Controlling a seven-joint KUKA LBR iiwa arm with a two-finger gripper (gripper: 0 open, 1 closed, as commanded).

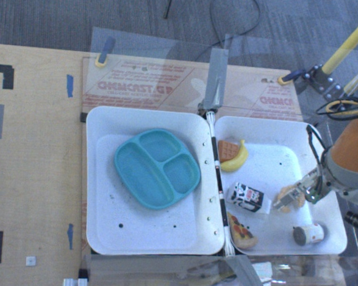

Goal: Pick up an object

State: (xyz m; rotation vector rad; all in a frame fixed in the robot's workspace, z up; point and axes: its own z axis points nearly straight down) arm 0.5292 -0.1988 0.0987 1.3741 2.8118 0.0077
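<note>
Grey arm low in right bin; hand pinching small tan object.

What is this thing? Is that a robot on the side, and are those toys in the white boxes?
Yes, that is a robot arm, grey with an orange band, reaching in from the right. One camera looks down on a bench with two white bins. The left bin holds a teal plate with sections. The right bin holds toy food: a banana touching a waffle, a small black-and-white carton, a pizza slice and a white cup on its side. The gripper is low in the right bin at a small tan toy; I cannot tell whether it holds it.
</note>
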